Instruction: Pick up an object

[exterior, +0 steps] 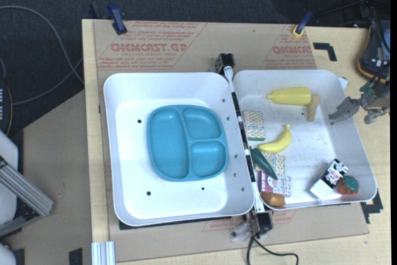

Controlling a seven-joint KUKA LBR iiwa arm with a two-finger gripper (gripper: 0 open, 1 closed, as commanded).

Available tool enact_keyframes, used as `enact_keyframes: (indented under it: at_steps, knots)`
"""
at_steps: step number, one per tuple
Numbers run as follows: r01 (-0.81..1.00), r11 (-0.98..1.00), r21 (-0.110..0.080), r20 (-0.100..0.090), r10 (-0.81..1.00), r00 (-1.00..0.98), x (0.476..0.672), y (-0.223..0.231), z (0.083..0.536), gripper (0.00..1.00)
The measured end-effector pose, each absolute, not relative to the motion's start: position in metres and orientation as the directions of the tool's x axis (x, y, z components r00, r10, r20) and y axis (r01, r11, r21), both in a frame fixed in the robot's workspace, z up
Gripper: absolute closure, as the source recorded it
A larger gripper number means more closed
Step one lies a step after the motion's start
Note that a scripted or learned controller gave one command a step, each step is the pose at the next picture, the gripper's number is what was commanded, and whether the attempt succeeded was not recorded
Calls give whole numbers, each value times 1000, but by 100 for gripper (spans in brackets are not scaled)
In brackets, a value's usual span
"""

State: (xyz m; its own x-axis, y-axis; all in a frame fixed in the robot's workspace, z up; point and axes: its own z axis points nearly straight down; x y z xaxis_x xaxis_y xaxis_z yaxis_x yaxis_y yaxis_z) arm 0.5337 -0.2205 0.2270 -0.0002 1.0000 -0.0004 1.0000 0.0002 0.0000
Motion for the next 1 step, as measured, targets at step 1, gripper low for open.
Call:
enact_keyframes:
  at_steps: [1]
  knots:
    - [1000, 3, 1, 2, 1000, -3, 608, -131, 182, 0]
